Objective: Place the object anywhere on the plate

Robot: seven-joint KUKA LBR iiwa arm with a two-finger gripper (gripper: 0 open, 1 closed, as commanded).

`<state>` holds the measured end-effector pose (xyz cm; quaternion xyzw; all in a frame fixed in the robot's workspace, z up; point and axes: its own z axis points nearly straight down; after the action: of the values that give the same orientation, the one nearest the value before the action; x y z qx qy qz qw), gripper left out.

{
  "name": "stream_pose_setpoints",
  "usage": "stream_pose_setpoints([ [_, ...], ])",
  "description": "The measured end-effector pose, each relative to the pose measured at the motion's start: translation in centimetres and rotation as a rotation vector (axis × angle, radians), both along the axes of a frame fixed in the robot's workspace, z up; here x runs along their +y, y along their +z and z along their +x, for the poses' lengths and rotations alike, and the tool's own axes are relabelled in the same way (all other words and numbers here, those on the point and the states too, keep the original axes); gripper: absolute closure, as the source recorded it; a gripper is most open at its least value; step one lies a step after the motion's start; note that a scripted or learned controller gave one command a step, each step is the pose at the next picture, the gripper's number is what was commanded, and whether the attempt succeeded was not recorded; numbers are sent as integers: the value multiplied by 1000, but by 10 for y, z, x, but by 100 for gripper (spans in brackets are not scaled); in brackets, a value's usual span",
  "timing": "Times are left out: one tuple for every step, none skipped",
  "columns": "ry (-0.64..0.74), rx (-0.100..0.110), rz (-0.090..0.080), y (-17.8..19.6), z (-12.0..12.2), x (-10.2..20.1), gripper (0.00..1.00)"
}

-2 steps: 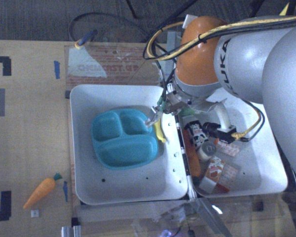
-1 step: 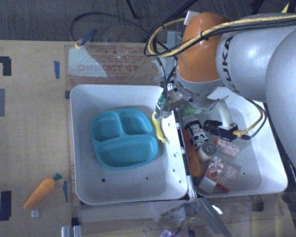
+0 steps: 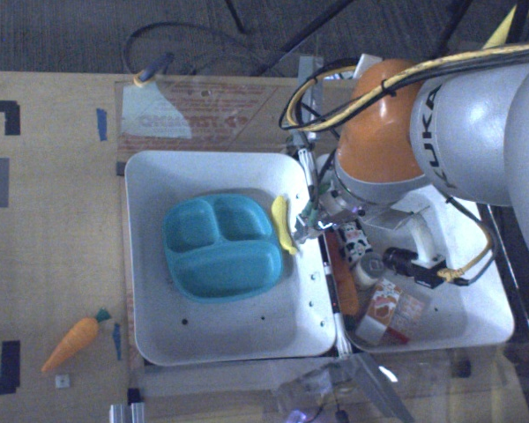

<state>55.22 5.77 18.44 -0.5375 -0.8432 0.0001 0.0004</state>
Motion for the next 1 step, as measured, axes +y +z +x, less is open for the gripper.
stream_pose_setpoints([
  [72, -3, 0, 36, -10, 82, 100],
])
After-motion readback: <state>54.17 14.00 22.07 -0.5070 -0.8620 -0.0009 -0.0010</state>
